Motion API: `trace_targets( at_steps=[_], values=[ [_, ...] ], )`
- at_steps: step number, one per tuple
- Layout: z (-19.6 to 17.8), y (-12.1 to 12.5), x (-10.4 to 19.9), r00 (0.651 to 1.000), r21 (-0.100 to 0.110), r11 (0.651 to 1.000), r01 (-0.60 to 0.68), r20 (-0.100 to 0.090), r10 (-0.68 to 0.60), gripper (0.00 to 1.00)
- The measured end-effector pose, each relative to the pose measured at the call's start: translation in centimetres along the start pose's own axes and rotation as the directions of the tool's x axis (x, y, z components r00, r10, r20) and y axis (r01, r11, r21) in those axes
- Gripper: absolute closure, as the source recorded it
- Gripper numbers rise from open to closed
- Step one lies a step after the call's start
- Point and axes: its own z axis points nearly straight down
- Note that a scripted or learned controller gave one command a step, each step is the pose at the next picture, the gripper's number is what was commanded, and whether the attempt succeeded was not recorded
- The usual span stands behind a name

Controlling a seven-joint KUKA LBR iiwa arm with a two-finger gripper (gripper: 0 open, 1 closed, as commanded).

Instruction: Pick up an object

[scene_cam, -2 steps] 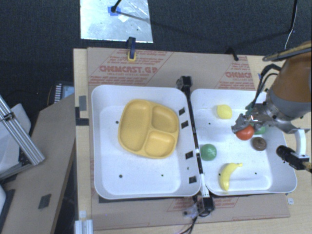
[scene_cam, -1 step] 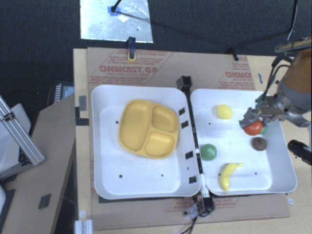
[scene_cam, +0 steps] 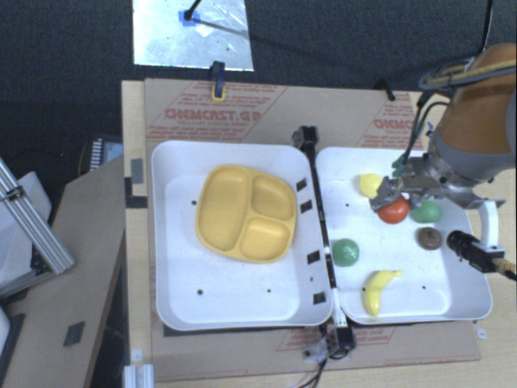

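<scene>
Gripper [scene_cam: 391, 197] low in the right bin [scene_cam: 468, 305], right at the red ball [scene_cam: 394, 211]. Can't tell if open or shut. Best to close softly round the red ball, lift slow, and stay off the yellow lemon [scene_cam: 369, 185] and green toy [scene_cam: 426, 212] just beside.

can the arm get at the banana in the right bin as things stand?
Probably yes. The banana lies alone near the front of the right bin, nothing on or against it. The hand sits further back, over the red ball.
</scene>
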Motion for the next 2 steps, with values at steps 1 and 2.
trace_targets(
  at_steps=[1,2],
  values=[
    [0.5,0.0,4.8,1.000,0.001,1.000,-0.002,0.001,0.002,1.00],
    [1.4,1.0,9.0,1.000,0.001,1.000,-0.001,0.000,0.001,1.00]
  ],
)
